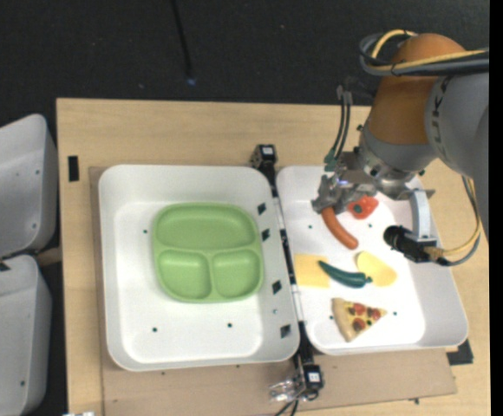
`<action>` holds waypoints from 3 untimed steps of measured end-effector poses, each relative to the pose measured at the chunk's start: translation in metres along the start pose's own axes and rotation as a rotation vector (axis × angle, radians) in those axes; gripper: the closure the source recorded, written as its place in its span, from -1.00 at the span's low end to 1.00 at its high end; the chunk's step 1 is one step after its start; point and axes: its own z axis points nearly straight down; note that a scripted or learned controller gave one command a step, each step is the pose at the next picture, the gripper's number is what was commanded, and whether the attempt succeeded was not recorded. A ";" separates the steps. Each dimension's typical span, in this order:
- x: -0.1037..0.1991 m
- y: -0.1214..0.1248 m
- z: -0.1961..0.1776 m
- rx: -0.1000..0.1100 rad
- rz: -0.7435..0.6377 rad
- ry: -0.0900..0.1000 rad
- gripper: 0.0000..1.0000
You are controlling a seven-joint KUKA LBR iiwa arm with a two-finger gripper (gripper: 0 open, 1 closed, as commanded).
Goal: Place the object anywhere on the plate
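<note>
Plate: green plate [206,251], three compartments, seen in the left bin [121,336], centre-left of frame
Gripper: gripper [342,193] lowered in the right bin [438,315], upper right; opening cannot be told; a red object [364,205] appears just beside it
Nearby: sausage [340,229]; dark green pepper [345,275]; pizza slice [356,316]

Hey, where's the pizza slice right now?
The pizza slice lies in the right bin, near its front edge, just below the green pepper and across the divider from the green plate.
</note>
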 end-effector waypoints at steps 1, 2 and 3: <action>0.050 -0.026 -0.011 0.000 -0.003 0.003 1.00; 0.100 -0.041 -0.004 0.001 -0.002 0.001 1.00; 0.145 -0.068 0.002 0.001 -0.002 0.001 1.00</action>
